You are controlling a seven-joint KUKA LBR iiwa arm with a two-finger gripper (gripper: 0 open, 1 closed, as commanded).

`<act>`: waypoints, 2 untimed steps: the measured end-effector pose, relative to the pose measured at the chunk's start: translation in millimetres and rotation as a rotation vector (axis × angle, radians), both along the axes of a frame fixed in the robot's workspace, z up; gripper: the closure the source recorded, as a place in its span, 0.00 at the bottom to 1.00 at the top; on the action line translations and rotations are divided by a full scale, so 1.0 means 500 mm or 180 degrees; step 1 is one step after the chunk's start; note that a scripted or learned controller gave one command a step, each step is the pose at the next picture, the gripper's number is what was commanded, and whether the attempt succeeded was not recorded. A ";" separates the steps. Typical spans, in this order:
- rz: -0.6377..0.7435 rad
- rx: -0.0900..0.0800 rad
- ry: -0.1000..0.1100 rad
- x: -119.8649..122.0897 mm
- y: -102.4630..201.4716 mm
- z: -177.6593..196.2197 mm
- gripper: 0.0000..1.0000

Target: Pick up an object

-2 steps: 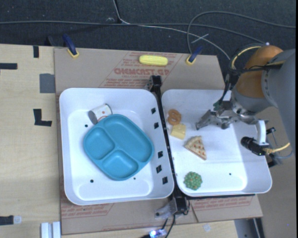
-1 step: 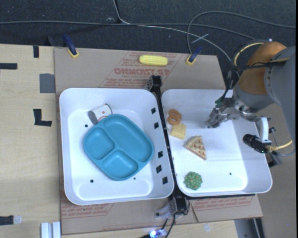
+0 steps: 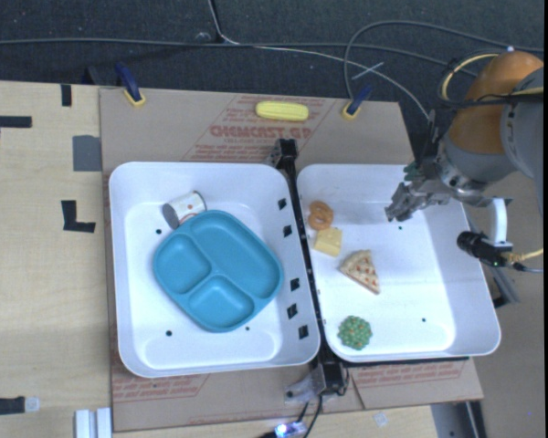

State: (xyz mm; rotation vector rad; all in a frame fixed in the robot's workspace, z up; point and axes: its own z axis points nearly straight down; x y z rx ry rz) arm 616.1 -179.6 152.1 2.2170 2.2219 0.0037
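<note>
The right bin (image 3: 438,336) holds an orange doughnut-like piece (image 3: 321,214), a yellow cheese cube (image 3: 328,242), a pizza slice (image 3: 361,271) and a green broccoli piece (image 3: 354,332). In the left bin (image 3: 137,345) lie a blue divided tray (image 3: 216,268) and a small tipped-over cup (image 3: 184,209). My gripper (image 3: 402,207) hangs over the upper right part of the right bin, well to the right of the doughnut piece, with nothing visible between its fingers.
A yellow banana-like toy (image 3: 281,110) lies on the cardboard behind the bins. Two blue-and-yellow clamps (image 3: 131,89) (image 3: 355,104) hold the cardboard's far edge. Cables run across the dark backdrop. A black divider (image 3: 297,235) separates the bins.
</note>
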 end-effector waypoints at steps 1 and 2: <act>-0.0004 -0.0003 0.0000 -0.001 -0.008 0.087 1.00; -0.0003 0.0000 0.0006 0.000 -0.008 0.128 1.00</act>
